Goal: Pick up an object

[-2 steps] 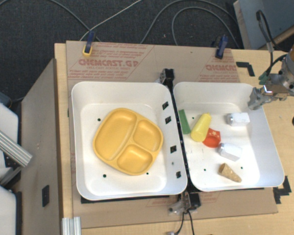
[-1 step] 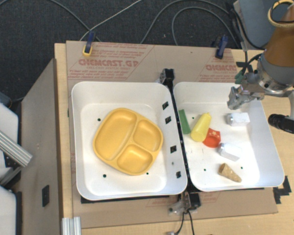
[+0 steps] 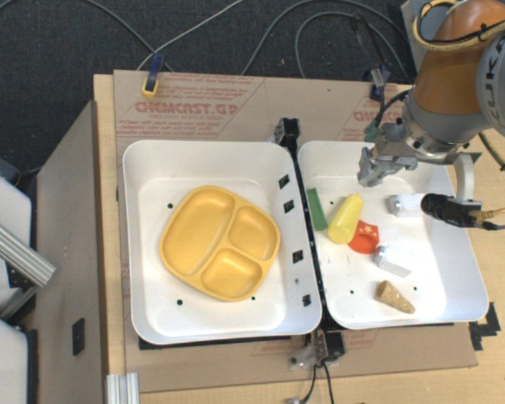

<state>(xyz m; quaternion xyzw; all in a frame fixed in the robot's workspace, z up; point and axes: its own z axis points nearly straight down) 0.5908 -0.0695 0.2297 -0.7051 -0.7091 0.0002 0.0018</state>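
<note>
Pick: not yet done | gripper [image 3: 375,172] over right bin [image 3: 463,305] — grip unreadable from here | objects — yellow block [image 3: 346,218], red piece [image 3: 364,238] — lying loose, nothing lifted

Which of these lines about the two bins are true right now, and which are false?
1. A yellow divided plate lies in the left bin. True.
2. The green stick lies against the right bin's outer edge, far from the divider. False: it lies right beside the divider between the bins.
3. The pincer is over the right bin, near its far edge. True.
4. The tan wedge sits in the left bin beside the plate. False: it sits near the front of the right bin.
5. The yellow cylinder touches a red piece. True.
</note>
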